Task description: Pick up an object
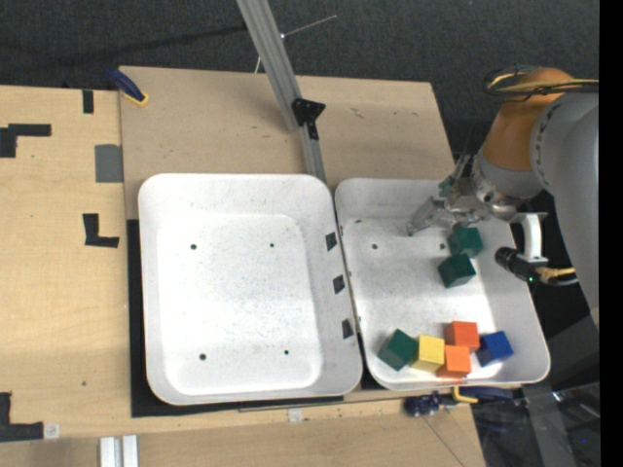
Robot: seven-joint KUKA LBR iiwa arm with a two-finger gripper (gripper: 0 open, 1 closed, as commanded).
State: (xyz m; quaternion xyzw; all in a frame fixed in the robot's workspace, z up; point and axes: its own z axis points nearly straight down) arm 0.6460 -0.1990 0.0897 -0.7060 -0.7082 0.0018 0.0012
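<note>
Left bin on my feed, nothing to grab there. Right bin: green block, yellow block, two orange blocks, blue block clustered at near edge. Gripper at far side; I can't tell its grip state. Two dark green cubes just below it, toward near edge, upper one touching or nearly so. I judge that one nearest target.
</note>
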